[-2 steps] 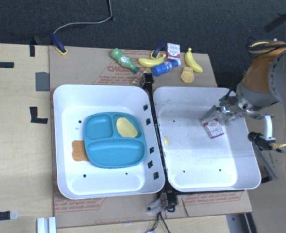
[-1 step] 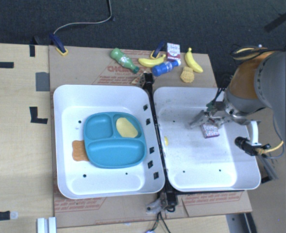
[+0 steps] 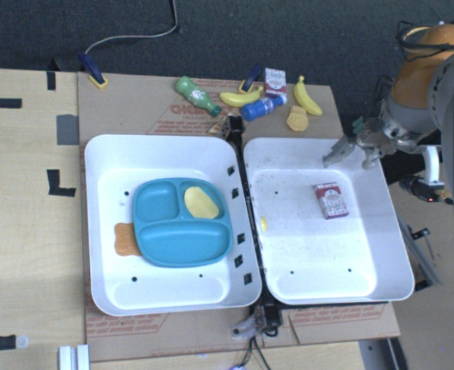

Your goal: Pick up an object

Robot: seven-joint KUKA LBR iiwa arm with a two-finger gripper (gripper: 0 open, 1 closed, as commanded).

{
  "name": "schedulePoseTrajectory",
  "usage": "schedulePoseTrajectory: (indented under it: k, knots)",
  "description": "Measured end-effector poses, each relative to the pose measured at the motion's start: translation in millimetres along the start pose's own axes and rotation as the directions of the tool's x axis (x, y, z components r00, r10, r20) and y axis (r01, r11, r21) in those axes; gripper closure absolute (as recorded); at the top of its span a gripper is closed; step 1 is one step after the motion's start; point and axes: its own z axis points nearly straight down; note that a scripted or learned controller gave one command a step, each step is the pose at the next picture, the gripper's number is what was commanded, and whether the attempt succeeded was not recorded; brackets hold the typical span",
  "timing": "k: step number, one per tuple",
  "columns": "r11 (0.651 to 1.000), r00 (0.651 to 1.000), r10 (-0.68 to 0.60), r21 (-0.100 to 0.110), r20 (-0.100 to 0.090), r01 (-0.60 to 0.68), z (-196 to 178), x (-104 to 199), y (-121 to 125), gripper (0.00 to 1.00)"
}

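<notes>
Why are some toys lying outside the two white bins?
I can't tell why, but a green bottle, two yellow bananas, a blue bottle and a small red-and-white box lie scattered on the cardboard behind the bins. An orange piece also pokes from under the blue divided plate.

On my feed the arm [image 3: 431, 91] presents as 1 rounded grey housing with a broad orange band [image 3: 425, 38] above the wrist. I note thin dark cables looping over the top of the orange section. Below the band, the wrist narrows to a grey flange carrying lighter metallic hardware. The claw [image 3: 355, 153] is grey-silver, with 2 slim fingers [image 3: 336, 155] of bare metal finish. A white cylindrical fitting with a dark end sits beside the wrist. Screws and markings are too small for me to resolve.
</notes>
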Motion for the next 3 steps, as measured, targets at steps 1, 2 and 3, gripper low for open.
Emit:
schedulePoseTrajectory:
  k: [1, 2, 3]
  knots:
    - [1.0, 1.0, 0.001, 0.002, -0.001, -0.001, 67, 16, -32, 0.0]
    - [1.0, 1.0, -0.001, -0.001, -0.001, 0.001, 67, 67, -30, 0.0]
    - [1.0, 1.0, 0.0, -0.003, 0.001, 0.0, 67, 67, -42, 0.0]
